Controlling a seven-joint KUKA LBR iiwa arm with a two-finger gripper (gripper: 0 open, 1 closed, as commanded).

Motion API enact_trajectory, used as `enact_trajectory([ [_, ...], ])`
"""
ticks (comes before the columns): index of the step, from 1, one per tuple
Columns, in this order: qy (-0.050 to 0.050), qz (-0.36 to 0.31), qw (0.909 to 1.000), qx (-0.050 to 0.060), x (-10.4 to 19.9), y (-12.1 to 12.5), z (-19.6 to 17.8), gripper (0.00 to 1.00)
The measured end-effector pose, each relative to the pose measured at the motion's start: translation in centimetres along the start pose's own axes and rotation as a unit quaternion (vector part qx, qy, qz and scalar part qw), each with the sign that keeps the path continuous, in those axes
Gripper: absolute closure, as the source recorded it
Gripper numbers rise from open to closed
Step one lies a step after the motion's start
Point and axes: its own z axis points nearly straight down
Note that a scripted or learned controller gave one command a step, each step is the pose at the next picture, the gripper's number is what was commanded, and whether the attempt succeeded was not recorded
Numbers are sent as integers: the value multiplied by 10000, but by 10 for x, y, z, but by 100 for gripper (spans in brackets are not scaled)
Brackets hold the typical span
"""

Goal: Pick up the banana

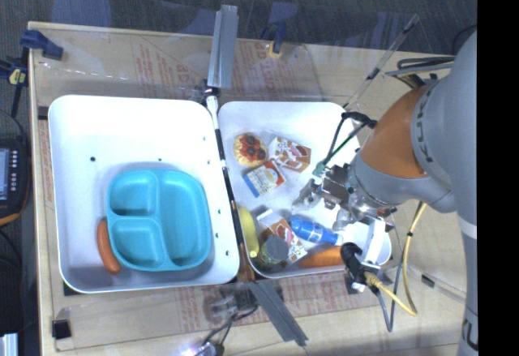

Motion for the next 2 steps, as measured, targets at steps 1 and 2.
enact_trajectory([
  [1,4,339,9994,2,60,-30,37,0],
  [2,3,-36,10000,-3,14,-8,-1,0],
])
